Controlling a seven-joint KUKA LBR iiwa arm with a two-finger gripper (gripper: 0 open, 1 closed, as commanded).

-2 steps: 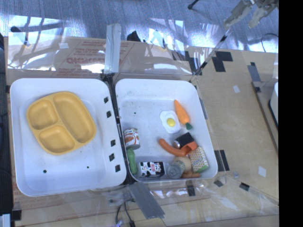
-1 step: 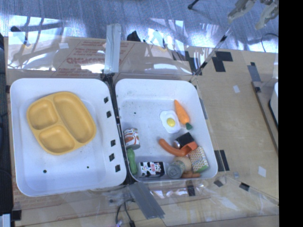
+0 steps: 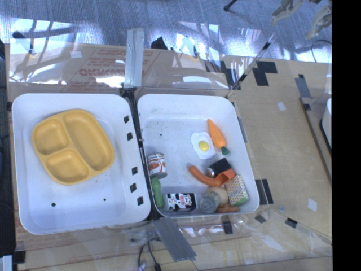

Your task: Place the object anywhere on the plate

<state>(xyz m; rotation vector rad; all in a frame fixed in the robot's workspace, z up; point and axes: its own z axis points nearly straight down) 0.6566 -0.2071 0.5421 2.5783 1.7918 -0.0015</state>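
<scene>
Plate (image 3: 72, 145) bare in left bin (image 3: 22, 168); toy food in right bin (image 3: 169, 109); tool (image 3: 302, 7) open

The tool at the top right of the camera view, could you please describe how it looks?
The tool is pale, off-white to grey, with thin, angular fingers of jointed links. It is small and washed out against the bluish floor; I can make out no markings or cables.

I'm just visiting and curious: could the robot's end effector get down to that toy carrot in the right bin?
Probably yes. The carrot lies uncovered by the fried egg, nothing stacked on it, and the end effector hangs high above the bench.
</scene>
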